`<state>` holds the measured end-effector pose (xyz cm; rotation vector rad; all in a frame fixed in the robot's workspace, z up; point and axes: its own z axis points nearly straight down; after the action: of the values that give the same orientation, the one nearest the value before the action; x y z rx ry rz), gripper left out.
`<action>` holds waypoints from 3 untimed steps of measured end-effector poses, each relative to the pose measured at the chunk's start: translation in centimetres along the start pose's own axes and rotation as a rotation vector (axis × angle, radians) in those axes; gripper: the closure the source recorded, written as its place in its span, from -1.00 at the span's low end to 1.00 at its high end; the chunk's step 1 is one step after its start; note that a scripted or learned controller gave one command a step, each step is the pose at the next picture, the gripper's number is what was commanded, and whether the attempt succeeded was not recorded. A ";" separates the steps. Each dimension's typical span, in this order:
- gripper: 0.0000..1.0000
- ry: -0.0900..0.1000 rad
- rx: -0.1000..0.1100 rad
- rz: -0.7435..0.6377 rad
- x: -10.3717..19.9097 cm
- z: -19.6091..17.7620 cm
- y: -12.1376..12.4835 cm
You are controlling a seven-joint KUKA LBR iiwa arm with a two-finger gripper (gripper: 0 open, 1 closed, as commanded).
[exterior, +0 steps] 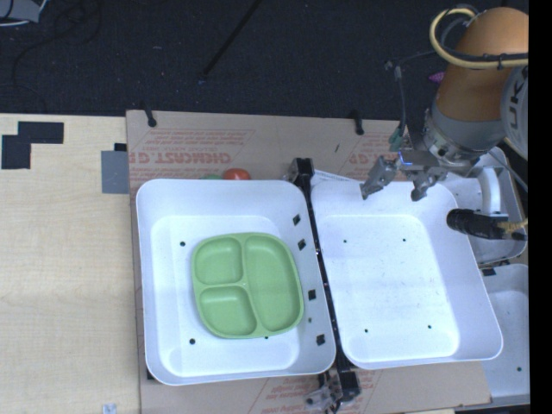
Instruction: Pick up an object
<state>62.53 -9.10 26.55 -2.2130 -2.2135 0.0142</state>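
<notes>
Right, I'm watching the pincer hanging over the far rim of the right bin, and its two dark fingers are spreading apart with nothing between them. I'm seeing the grey arm with its orange band leaning in from the right edge behind it. I'm looking down at bare white floor directly below the fingers. Moving outward, a black divider strip is running between the two bins. Across it, the left bin is holding a green sectioned plate, lying flat near its middle, well apart from the pincer. Beyond that bin's far edge, something small and red is peeking out on the worktop.
</notes>
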 end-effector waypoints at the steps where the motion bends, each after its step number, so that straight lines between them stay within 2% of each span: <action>1: -1.00 -0.001 -0.011 -0.001 0.0 -0.7 0.2; 3: -1.00 0.000 -0.005 0.000 0.0 11.9 -0.7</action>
<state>61.62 -9.12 14.64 -2.2155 -2.2164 0.0090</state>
